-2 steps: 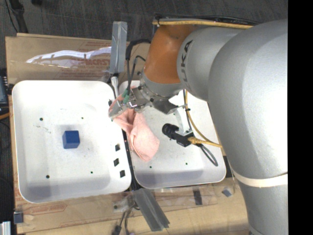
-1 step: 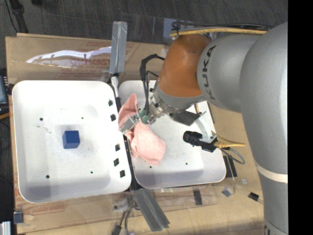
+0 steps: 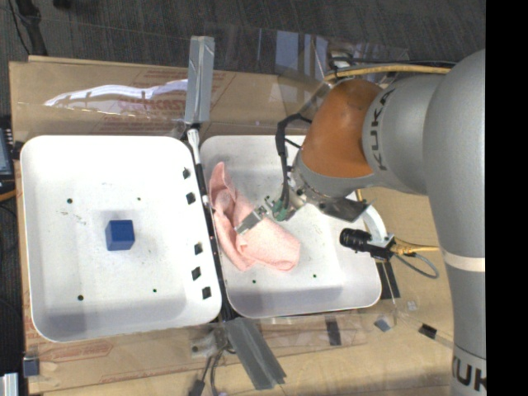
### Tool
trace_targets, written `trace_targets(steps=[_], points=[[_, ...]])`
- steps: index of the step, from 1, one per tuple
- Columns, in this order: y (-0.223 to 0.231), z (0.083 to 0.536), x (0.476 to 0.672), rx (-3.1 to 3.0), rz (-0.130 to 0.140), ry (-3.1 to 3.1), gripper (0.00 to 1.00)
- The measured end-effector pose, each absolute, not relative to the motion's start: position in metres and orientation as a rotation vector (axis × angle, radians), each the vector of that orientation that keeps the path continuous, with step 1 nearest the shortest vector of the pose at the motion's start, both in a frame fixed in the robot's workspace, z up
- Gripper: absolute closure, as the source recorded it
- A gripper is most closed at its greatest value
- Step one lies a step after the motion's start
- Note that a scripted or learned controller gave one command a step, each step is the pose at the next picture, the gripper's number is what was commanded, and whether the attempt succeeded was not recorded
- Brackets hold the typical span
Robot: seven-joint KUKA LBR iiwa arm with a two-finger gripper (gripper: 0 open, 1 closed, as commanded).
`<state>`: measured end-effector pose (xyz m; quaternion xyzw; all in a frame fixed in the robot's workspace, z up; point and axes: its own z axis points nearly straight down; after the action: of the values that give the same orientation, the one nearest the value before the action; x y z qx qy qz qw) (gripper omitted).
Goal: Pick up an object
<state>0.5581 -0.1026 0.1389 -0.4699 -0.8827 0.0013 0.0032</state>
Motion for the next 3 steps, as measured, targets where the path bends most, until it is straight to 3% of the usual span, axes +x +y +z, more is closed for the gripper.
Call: trace_targets(steps=[1, 2, 3], points=[[-0.183, 0.092, 0.573, -1.708, -0.001, -2.634, 0.0], [-0.129, 0.141, 0.612, -1.781, 0.002, -2.584, 0.0], [-0.154, 0.091, 0.579, -1.758, -0.001, -2.6, 0.0]])
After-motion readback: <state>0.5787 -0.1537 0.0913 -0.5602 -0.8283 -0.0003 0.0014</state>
